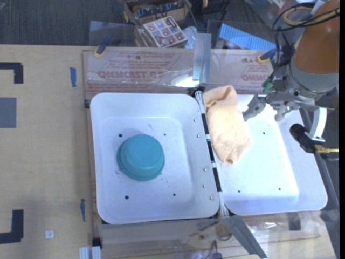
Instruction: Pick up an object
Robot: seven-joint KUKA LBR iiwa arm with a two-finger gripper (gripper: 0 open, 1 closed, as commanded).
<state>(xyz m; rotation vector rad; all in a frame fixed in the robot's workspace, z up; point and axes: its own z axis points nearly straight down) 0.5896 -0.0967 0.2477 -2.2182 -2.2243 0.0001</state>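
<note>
A teal upturned bowl (141, 156) sits in the left bin (108, 112), left of its middle. A pale orange cloth (226, 124) lies crumpled along the left side of the right bin (302, 190), its upper end draped over the divider between the bins. My gripper (267, 110) hangs over the upper part of the right bin, just right of the cloth, open with its two fingers spread and nothing between them.
The arm's grey wrist and orange band (318, 47) fill the upper right. A clear plastic sheet and a metal bracket (201, 63) stand behind the bins. Boxes and clutter lie on the floor beyond the bench.
</note>
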